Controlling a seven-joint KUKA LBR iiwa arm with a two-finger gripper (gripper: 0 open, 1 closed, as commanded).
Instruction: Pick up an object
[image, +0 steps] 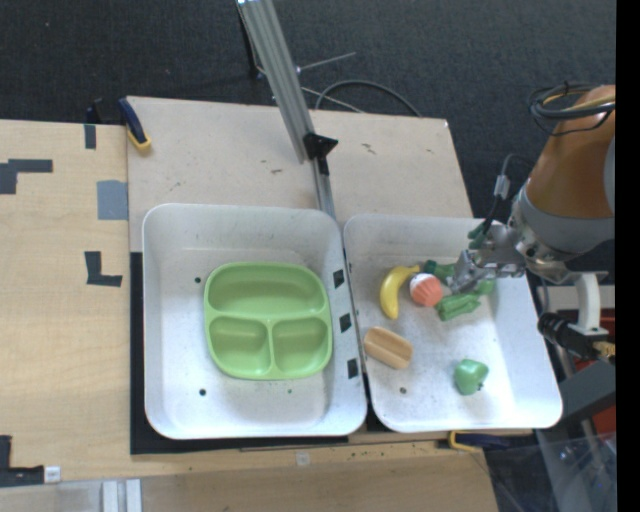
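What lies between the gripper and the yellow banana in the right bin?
An orange-red toy lies directly between the gripper and the banana, close beside the banana's right side. A green piece lies just below the gripper.

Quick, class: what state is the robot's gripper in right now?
Gripper: low in the right bin, among the toys; open or closed cannot be told.

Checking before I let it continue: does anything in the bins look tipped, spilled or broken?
Nothing stands out. The green divided plate lies flat in the left bin. The banana, bread roll and green toy lie loose in the right bin, with the gripper low over them.
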